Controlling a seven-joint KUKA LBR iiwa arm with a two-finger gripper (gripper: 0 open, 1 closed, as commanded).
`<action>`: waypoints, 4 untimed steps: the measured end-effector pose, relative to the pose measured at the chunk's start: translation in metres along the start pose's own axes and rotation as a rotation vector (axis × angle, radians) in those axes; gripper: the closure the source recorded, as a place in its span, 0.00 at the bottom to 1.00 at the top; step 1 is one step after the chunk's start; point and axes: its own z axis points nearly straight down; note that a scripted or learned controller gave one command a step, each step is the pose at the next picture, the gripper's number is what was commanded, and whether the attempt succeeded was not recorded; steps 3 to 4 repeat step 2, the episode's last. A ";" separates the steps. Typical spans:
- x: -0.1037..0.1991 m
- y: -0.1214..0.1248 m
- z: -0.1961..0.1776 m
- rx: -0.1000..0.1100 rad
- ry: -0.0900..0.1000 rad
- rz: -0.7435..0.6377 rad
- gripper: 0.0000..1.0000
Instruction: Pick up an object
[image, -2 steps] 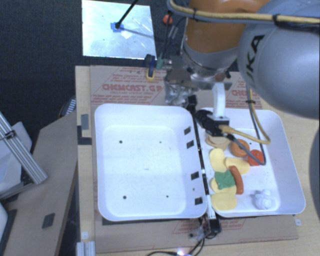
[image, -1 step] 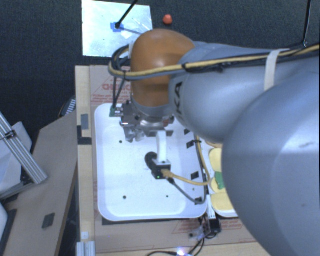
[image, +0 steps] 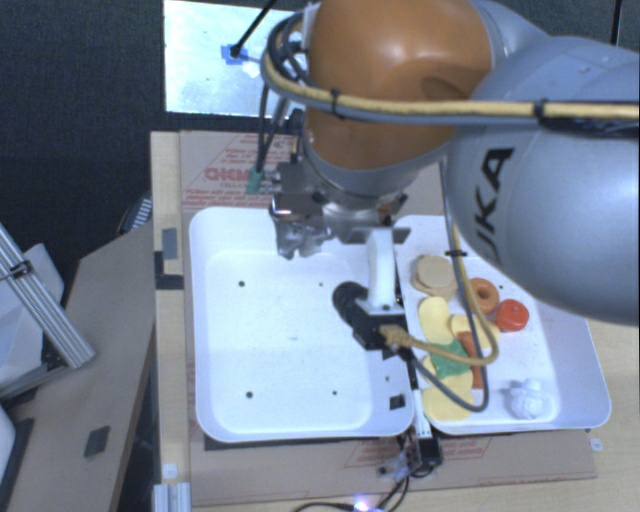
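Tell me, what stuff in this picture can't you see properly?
All in the camera view:
- The hand: tucked under the big arm, so I cannot tell whether it holds anything.
- The right bin: its far corner is covered by the arm, so whatever lies there is hidden.
- The white thing in the right bin: too small and blurry to name.
- The yellow pieces: they overlap, so their shapes are unclear.

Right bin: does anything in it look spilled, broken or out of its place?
Nothing stands out. The tan disc, orange ring, red piece, yellow pieces and white object all lie inside the right bin. Nothing hangs over its rim, and I see no spill or damage.
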 end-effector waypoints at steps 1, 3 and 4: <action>-0.001 0.002 -0.003 0.006 -0.005 -0.003 1.00; 0.000 0.003 -0.014 0.004 -0.004 -0.009 1.00; 0.000 0.003 -0.014 0.004 -0.004 -0.009 1.00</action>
